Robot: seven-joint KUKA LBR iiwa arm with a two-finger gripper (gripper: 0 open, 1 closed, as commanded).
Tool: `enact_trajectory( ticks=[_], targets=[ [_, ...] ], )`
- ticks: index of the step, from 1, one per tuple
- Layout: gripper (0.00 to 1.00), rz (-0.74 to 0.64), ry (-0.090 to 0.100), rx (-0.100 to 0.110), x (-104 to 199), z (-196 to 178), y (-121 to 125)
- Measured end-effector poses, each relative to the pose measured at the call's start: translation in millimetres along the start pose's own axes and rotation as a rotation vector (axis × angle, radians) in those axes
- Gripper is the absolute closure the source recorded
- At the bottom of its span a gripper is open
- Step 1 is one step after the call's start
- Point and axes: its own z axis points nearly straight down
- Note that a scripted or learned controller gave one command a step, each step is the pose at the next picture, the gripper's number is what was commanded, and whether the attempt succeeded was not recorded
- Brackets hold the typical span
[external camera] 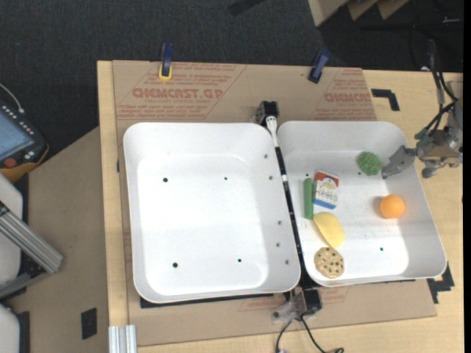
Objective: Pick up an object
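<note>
My gripper point(401, 160) sits at the right bin's point(412, 267) far right rim, beside the green broccoli point(369, 162); grip state not discernible. Orange ball point(391, 207) lies nearby.

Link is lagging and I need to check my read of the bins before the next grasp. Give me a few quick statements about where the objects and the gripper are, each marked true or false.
1. All the objects lie in the right bin. True.
2. The orange ball touches the cookie. False: they lie well apart, the ball near the bin's right side, the cookie at its near edge.
3. The gripper is beside the green broccoli-like piece. True.
4. The gripper holds the yellow banana-like piece. False: that piece lies on the bin floor, away from the gripper.
5. The small carton lies in the left bin. False: it lies in the right bin.
</note>
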Motion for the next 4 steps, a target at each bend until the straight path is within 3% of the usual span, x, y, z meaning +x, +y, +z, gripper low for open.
enact_trajectory(
  ticks=[1,2,4],
  targets=[
    [1.00,-0.001,-0.002,-0.003,0,-11,1],
    [1.00,0.004,0.000,-0.001,-6,-75,-77],
    [1.00,0.000,-0.003,-0.005,-6,-92,-73]
  ],
)
